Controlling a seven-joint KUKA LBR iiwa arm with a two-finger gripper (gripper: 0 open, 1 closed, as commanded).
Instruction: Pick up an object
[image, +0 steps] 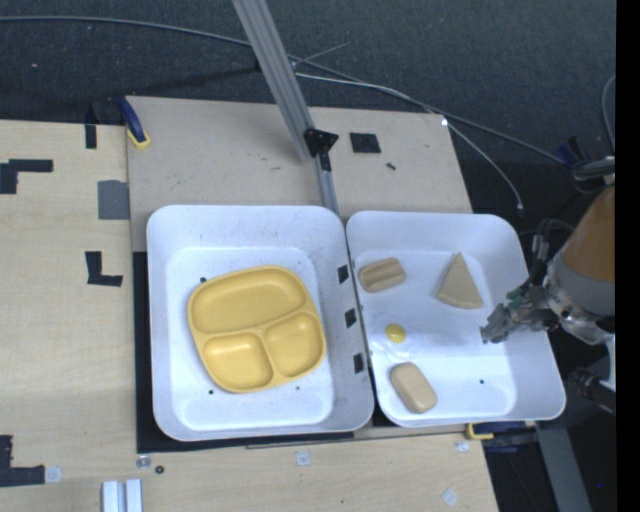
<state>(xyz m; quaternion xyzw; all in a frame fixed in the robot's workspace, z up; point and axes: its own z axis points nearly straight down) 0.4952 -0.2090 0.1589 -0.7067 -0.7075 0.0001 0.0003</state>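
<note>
We hover our gripper (497, 328) over the three o'clock edge of the right bin (500, 400). We cannot tell how it is set. The nearest thing, a tan wedge (459, 283), lies toward ten o'clock from it, pointed tip toward twelve.

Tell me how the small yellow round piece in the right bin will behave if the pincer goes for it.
The yellow piece looks rounded and small, so it may roll or squirt away when nudged. It sits alone on the smooth white bin floor, so little would stop it. Probably light.
</note>
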